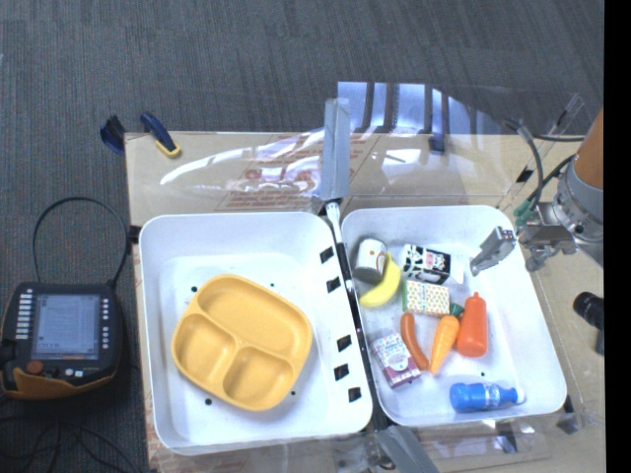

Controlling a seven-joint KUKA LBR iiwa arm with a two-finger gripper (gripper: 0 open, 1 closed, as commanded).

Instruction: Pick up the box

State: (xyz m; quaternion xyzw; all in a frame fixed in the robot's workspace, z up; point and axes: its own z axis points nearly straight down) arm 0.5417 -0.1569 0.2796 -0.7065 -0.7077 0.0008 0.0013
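Nearest you in the right bin [548, 363] lies a blue bottle [484, 395], on its side along the near wall. Just beyond it, to the left, sits a small pink carton [393, 359]; beside that, two carrots [430, 342] and an orange bottle [472, 325], all standing clear of the bottle.

The box [426, 297], patterned in green and pink, rests flat near the bin's middle. Its long axis runs left to right, tipped slightly so the right end sits nearer. The banana [381, 286] touches or nearly touches its left end, the thicker carrot's top lies just beside its near right corner, and a black-and-white carton [426, 262] lies just behind it.

The end effector [492, 248] hangs over the far right part of the bin, apart from the box, holding nothing; you cannot tell from this view how wide it stands.

You should judge the step as the approach. Bring the end effector left and nearer, square it across the box's short side, and descend centrally, since crowding on three sides risks catching a neighbour.

The left bin [163, 254] holds a yellow tray [242, 341]
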